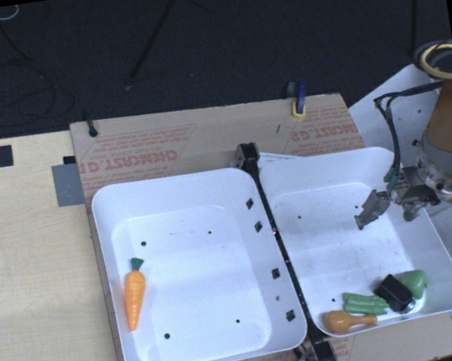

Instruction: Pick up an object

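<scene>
Camera view shows nothing picked up yet: the pile of toys, a green vegetable (364,303), a black block (393,292) and a tan pear-shaped piece (347,320), lies in the right bin's (326,170) near corner. A carrot (133,294) waits in the left bin (168,189). The gripper (367,212) hovers above, jaws spread, holding nothing, so the whole grasp remains.
</scene>
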Available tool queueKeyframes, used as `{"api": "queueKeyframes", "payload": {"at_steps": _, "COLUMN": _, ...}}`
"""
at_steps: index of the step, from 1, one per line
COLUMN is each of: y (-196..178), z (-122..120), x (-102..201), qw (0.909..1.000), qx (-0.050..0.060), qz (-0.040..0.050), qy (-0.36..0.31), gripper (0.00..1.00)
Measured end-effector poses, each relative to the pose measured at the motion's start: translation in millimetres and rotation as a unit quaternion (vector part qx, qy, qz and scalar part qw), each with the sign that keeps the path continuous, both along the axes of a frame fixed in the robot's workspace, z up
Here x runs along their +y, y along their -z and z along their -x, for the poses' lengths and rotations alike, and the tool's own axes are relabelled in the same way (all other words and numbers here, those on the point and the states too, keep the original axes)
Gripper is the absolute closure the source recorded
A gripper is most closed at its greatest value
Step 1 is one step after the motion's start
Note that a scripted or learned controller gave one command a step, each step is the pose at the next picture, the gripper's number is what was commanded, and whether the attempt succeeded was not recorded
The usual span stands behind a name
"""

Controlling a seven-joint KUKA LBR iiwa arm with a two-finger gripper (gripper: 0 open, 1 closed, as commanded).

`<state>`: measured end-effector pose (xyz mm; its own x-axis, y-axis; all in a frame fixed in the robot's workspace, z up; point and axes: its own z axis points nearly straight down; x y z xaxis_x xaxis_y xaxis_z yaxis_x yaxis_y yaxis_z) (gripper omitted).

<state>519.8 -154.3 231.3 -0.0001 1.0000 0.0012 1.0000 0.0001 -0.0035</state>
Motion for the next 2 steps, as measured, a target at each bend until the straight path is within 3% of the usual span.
{"api": "queueKeyframes", "payload": {"at_steps": 1, "y": -213.7, "z": -43.6, "x": 14.9, "qw": 0.9999, "qx": -0.011, "qz": 0.0029, "qy": -0.002, "gripper": 0.00}}
{"api": "queueKeyframes", "payload": {"at_steps": 2, "y": -212.8, "z": -42.0, "x": 15.2, "qw": 1.0000, "qx": 0.000, "qz": 0.0013, "qy": -0.002, "gripper": 1.00}}
